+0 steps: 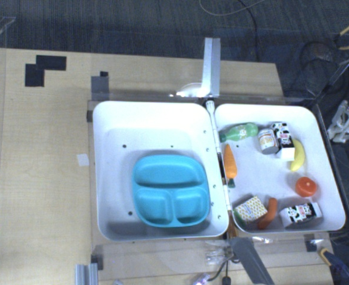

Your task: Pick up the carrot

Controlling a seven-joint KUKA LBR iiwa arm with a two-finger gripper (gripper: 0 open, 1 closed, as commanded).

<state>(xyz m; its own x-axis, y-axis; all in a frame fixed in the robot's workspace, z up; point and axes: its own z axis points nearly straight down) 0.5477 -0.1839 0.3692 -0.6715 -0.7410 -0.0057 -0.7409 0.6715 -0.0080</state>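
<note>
Carrot [229,162] pressed along the right bin's [317,123] left wall — little finger room, likely slip. End effector state: cannot tell.

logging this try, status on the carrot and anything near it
Carrot lying flat in right bin, hard against the divider wall. Green packet just above its top end. Nothing on top of it.

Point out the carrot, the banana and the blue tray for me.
carrot [229,162]: camera view, middle of its orange body.
banana [298,155]: camera view, middle of the yellow curve.
blue tray [169,172]: camera view, floor of its large upper compartment.
</note>
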